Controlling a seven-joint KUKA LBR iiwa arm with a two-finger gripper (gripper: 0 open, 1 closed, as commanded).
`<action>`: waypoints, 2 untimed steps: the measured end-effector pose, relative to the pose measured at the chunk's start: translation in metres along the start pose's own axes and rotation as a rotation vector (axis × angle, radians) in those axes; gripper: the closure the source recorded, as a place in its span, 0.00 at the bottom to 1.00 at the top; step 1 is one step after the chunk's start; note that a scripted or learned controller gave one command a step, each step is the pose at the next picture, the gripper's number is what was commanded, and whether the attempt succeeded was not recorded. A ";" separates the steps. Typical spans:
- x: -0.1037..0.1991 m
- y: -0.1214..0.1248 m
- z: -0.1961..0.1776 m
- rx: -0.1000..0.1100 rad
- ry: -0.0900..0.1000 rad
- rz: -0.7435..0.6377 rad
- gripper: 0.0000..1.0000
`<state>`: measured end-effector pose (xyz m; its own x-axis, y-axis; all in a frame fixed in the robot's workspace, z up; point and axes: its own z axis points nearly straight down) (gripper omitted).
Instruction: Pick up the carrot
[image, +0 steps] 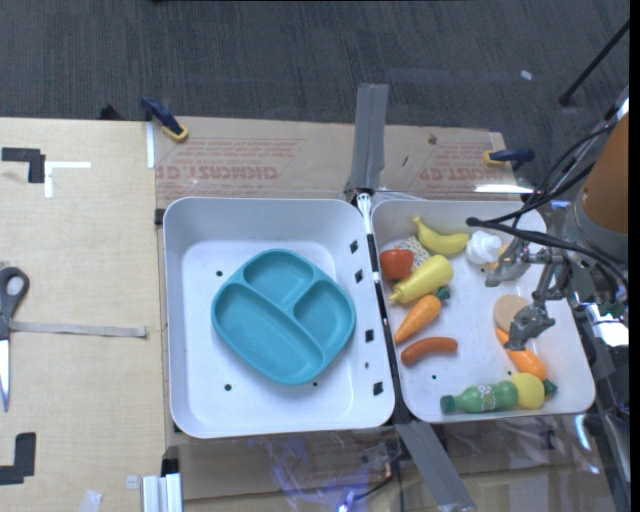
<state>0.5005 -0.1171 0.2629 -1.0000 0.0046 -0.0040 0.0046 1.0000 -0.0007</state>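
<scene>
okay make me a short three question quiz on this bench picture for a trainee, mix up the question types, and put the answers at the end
1. True or false: the carrot lies in the left bin.
2. Multiple choice: what sits in the left bin? A) a banana B) a blue divided plate C) scissors
3. Fill in: just below the carrot lies a red ____.

Key
1. False. It lies in the right bin, beside the yellow corn, well apart from the gripper, which hangs over that bin's right side.
2. B. The banana is in the right bin; the scissors lie on the bench outside both bins.
3. Sausage.
</scene>
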 end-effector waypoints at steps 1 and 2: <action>-0.005 -0.050 0.152 0.001 0.000 0.119 0.00; -0.008 -0.049 0.141 0.002 -0.005 0.114 1.00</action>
<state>0.5086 -0.1666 0.1215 -0.9929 0.1187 -0.0097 0.1188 0.9929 -0.0021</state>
